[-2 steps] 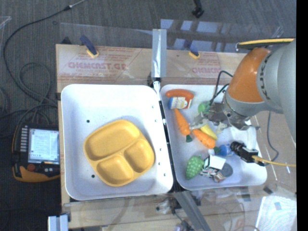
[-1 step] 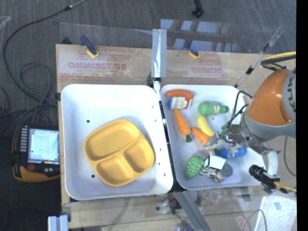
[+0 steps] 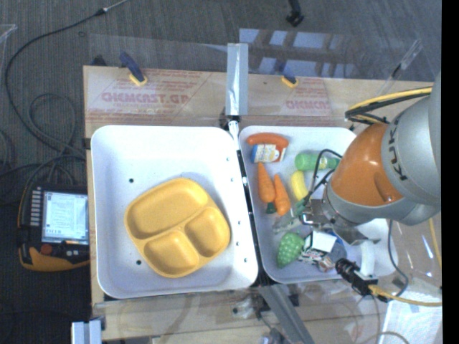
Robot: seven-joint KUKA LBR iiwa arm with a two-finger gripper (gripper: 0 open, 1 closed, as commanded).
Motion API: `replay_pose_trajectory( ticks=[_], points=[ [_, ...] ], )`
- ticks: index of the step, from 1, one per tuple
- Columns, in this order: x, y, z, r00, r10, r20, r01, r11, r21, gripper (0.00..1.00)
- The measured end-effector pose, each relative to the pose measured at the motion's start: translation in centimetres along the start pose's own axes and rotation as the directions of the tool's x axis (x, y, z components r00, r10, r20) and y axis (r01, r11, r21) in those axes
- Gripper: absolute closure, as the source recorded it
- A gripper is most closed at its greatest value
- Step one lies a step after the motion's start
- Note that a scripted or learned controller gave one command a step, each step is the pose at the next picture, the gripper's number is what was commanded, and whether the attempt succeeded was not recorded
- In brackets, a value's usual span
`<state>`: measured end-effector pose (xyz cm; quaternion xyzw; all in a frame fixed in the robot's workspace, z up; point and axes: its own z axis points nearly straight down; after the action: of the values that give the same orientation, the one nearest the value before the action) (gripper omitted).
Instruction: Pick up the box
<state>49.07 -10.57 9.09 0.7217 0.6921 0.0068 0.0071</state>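
Evenly lit from above, bright and slightly soft in focus. Faint glare on the two shallow white plastic bins, soft shadow beneath the yellow three-compartment tray. Darker at the upper left of the frame.

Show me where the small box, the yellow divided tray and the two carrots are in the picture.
small box [image 3: 267, 153]: camera view, its printed front.
yellow divided tray [image 3: 178, 225]: camera view, the ridge between its compartments.
two carrots [image 3: 266, 184]: camera view, the body of the left carrot.

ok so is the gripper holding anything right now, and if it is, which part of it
It cannot be told. The gripper is low in the right bin, close to the green bumpy toy and away from the small box, with the arm covering it.
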Motion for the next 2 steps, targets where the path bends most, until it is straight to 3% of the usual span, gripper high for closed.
replay_pose_trajectory(
  ticks=[1,2],
  points=[
    [-0.1,0.0,-0.9,1.0,0.003,0.0,-0.003,1.0,0.001,1.0],
    [4.2,7.4,-9.1,0.987,-0.159,-0.002,0.159,0.987,0.022,1.0]
  ],
)
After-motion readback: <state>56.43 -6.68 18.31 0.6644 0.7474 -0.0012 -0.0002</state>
